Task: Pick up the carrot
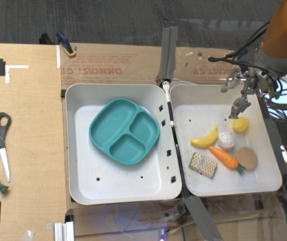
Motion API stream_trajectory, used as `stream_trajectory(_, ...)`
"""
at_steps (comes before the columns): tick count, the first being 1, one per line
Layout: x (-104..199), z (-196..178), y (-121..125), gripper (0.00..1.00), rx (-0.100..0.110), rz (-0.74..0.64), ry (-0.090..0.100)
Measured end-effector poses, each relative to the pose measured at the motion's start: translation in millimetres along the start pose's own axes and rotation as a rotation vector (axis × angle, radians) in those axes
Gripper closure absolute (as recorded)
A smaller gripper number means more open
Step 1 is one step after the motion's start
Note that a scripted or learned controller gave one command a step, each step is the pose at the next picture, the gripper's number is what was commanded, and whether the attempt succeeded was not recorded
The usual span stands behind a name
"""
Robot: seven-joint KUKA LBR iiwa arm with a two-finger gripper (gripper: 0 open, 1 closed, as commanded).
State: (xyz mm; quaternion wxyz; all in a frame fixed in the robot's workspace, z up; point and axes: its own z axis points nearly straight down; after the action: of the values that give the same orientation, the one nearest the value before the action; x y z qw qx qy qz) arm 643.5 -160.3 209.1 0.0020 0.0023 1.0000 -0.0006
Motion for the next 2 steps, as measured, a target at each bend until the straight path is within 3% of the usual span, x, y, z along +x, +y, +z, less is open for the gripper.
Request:
stream_trajectory(1, 64.8, 115.6, 4.2, 0.0, -0.001, -0.084, 0.0)
stream_trajectory(2, 115.9, 116.0, 11.6, 0.0, -0.001, -0.192, 0.001)
